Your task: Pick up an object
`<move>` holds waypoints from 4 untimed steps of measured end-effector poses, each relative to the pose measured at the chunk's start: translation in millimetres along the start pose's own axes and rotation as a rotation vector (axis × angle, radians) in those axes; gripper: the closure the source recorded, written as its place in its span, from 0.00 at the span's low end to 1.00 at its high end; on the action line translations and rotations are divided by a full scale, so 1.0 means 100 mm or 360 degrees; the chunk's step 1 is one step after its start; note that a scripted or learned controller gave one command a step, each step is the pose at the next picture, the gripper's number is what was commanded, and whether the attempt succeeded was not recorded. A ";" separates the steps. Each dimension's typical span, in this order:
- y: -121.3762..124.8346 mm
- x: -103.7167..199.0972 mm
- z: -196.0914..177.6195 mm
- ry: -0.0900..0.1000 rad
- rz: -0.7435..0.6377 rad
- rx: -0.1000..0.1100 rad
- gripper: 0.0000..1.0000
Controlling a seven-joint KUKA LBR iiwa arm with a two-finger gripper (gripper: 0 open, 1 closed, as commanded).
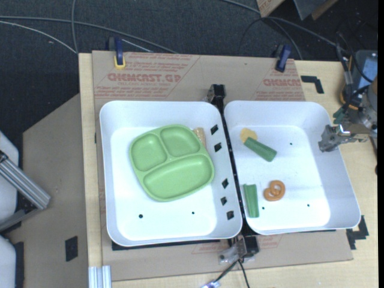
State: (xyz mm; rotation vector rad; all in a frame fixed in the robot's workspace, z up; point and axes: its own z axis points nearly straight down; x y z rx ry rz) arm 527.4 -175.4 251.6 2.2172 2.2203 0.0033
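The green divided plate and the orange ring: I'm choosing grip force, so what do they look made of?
The green divided plate looks like moulded plastic, matte and evenly coloured. The orange ring is probably plastic or rubber toy food; too small to tell.

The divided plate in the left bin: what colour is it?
Light green, plain; the divided plate shows clearly in the camera view.

White bins [120, 161], light green divided plate [172, 162], dark green cylinder [260, 149], green bar [251, 200], orange pretzel [275, 191], yellow piece [248, 135], tan board [198, 77] with red lettering, blue clamps [119, 51].
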 end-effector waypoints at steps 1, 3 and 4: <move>0.06 0.53 -0.07 0.0005 -0.0008 0.0002 1.00; 0.14 1.73 -0.05 0.0007 -0.0010 0.0005 1.00; 0.21 2.22 0.13 0.0006 -0.0007 0.0013 1.00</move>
